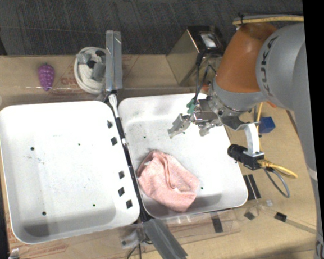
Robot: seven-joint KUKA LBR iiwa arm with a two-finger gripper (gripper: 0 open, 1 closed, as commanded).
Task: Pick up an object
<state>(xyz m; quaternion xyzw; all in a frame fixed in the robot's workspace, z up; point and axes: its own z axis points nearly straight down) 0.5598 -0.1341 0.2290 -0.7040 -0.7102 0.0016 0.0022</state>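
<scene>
The pincer (191, 124) is hovering over the right bin (149, 107), its fingers looking spread with nothing between them, though the angle makes that hard to confirm. The pink cloth (167, 180) is lying crumpled in that bin's near-left corner, apart from the pincer. A good grasp probably means centring above the cloth's highest fold and descending straight before pinching. Grey letters reading "KU" are showing on the arm (274, 60); the rest is cut off.

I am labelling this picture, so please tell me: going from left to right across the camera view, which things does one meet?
Purple grape toy → left bin → white roll → pink cloth → tool → blue block.
</scene>
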